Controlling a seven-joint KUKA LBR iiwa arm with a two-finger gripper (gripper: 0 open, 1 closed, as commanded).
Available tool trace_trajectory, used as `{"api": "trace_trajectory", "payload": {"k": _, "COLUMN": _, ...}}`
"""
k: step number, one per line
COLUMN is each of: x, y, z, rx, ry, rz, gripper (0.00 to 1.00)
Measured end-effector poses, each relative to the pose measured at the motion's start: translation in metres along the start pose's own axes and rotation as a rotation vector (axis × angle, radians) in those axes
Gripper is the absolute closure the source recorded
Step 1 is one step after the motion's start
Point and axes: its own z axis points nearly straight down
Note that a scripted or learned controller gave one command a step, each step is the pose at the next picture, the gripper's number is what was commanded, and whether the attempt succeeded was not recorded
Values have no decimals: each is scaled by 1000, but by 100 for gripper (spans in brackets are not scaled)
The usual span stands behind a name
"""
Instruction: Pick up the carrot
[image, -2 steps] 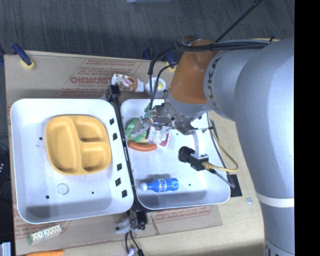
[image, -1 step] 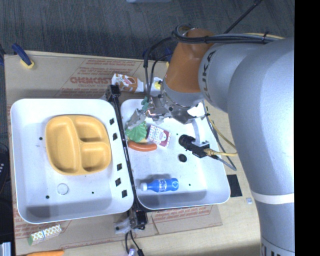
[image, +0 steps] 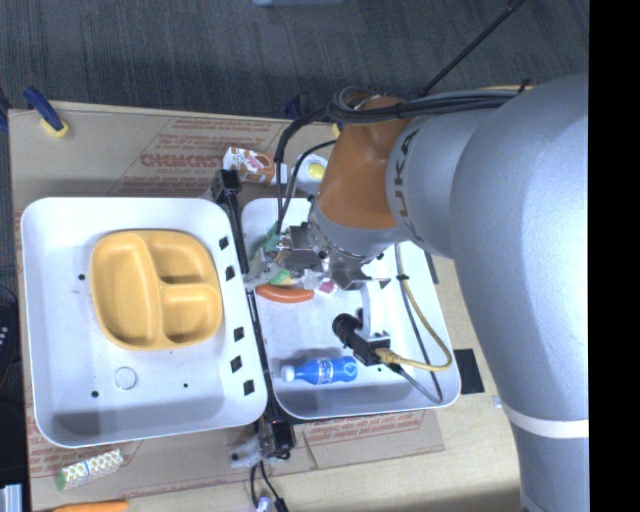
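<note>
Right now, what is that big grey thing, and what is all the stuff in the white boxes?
The big grey thing is a robot arm with an orange band near its end. A camera fixed above the bench looks down on it, and the arm reaches in from the right side of the picture. Its tool hangs low over the right white bin, just above an orange carrot, which it is supposed to pick up. The carrot lies on the bin floor, and I cannot see it held. A small water bottle with a blue label lies nearer the front of that bin. The left white bin holds a yellow divided plate.
</note>
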Motion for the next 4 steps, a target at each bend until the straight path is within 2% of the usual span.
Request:
{"api": "trace_trajectory", "payload": {"k": 1, "x": 16, "y": 12, "z": 0, "rx": -3, "ry": -1, "rz": -225, "gripper": 0}}
{"api": "trace_trajectory", "payload": {"k": 2, "x": 16, "y": 12, "z": -10, "rx": -1, "ry": -1, "rz": -228, "gripper": 100}}
{"api": "trace_trajectory", "payload": {"k": 3, "x": -22, "y": -23, "z": -132, "rx": -4, "ry": -2, "rz": -221, "gripper": 100}}
{"api": "trace_trajectory", "payload": {"k": 4, "x": -132, "y": -5, "z": -170, "rx": -5, "ry": -2, "rz": -297, "gripper": 100}}
